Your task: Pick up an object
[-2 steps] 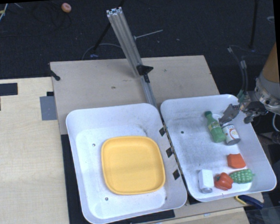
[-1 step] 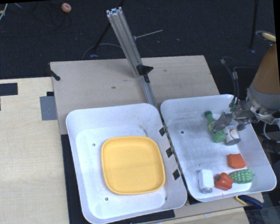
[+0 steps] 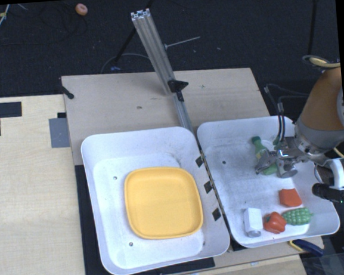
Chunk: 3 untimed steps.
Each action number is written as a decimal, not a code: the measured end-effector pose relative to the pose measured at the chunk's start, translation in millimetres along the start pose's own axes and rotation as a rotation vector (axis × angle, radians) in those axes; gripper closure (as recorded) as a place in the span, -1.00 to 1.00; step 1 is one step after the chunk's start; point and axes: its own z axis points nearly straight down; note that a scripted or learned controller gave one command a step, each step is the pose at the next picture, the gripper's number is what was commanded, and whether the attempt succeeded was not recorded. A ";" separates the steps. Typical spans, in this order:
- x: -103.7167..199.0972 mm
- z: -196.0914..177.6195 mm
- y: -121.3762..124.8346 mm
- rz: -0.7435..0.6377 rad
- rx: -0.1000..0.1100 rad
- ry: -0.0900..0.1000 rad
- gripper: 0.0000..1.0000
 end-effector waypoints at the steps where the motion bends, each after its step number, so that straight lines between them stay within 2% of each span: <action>1: 0.7 8.1 1.7 -0.001 -0.005 0.000 -1.00; 2: -0.9 -1.0 0.8 0.001 -0.003 -0.001 1.00; 3: -6.5 -51.1 -7.5 0.003 -0.007 -0.002 1.00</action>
